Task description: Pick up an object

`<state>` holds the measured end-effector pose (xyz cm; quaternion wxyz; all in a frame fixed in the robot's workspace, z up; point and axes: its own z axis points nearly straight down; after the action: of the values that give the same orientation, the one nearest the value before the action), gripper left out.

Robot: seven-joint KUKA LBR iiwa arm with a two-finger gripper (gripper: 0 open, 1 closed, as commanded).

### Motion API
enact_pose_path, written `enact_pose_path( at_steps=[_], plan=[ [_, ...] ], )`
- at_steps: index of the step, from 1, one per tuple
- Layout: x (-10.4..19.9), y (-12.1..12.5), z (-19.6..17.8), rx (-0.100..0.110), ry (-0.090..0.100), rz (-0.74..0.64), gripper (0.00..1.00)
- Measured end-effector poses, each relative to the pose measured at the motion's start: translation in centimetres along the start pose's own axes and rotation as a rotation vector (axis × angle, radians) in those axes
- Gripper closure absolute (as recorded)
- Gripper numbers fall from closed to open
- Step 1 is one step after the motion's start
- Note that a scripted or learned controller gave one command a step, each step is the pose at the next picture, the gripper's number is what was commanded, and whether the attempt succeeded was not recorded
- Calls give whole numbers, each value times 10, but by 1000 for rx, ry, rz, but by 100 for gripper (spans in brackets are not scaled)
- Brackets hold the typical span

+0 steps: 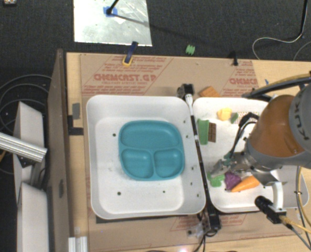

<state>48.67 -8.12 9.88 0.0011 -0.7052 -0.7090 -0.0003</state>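
My gripper [224, 166] hangs low over the front part of the right bin [222, 145], under the grey and orange wrist. Just below it lie a purple toy [232, 180], an orange carrot-like piece [245, 184] and a small green piece [216, 180], all close together. The gripper's tip sits right above the green and purple pieces; whether it touches them is unclear. Farther back in the same bin are a green block [203, 130], a brown block [212, 132] and a yellow piece [224, 114].
The left bin [100, 156] holds a teal divided plate [151, 149]. An orange object [209, 92] lies on the cardboard behind the right bin. The arm's bulk covers that bin's right half. A black clamp [188, 91] sits where the bins meet.
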Motion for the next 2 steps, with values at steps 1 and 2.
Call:
enact_pose_path(
  at_steps=[1,2],
  plan=[
    [-71,37,14,-7,-6,8,0],
    [-48,113,-183,-25,-7,-4,0]
  ],
)
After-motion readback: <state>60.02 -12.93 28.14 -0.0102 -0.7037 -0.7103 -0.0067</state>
